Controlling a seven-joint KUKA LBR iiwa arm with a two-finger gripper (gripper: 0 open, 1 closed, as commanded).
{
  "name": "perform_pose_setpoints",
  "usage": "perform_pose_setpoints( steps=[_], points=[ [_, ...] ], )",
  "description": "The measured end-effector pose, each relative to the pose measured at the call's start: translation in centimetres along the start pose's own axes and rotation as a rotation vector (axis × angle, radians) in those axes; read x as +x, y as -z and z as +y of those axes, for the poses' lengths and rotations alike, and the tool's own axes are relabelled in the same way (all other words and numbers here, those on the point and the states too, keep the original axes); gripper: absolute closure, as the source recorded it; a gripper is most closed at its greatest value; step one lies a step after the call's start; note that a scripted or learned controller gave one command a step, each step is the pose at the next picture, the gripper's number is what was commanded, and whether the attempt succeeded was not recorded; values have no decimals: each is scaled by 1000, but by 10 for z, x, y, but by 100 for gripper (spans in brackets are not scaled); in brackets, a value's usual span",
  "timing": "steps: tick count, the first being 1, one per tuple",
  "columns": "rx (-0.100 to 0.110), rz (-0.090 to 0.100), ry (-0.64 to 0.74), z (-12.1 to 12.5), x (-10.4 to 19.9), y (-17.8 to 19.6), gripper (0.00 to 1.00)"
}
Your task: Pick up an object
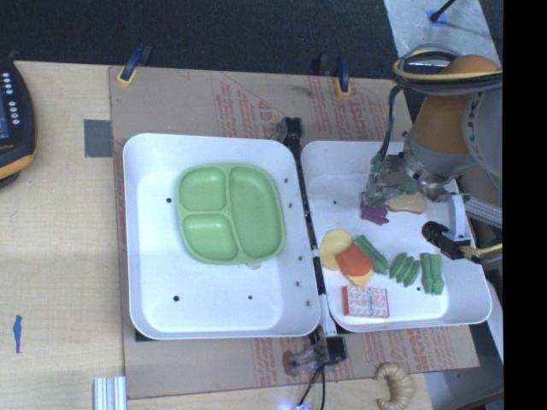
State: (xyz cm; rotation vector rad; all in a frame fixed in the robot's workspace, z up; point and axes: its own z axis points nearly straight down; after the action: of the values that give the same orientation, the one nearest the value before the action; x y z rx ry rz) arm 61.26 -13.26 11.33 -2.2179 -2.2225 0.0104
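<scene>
Hand (386, 186) sits low in the right bin (342, 162), over a purple item (374, 213) and beside a tan piece (407, 203). Finger spread: cannot tell, wrist hides it. Purple item partly hidden, identity unclear; grasp unconfirmed.

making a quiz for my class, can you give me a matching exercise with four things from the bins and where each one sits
Things:
1. green divided plate
2. purple toy piece
3. red and white packet
4. green bean pods

Places:
A. near front edge of the right bin
B. middle of the left bin
C. right bin, just below the hand
D. right bin, towards its right side

Pairs: 1-B, 2-C, 3-A, 4-D
</scene>
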Motion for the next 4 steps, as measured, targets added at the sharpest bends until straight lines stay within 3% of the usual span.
perform_pose_setpoints(
  steps=[1,2,3,4],
  points=[
    [0,-1,2,0,0,0,0],
    [-7,2,0,42,-32,-21,0],
    [-4,1,1,4,-32,-20,0],
    [-8,-1,1,6,-34,-7,100]
  ],
)
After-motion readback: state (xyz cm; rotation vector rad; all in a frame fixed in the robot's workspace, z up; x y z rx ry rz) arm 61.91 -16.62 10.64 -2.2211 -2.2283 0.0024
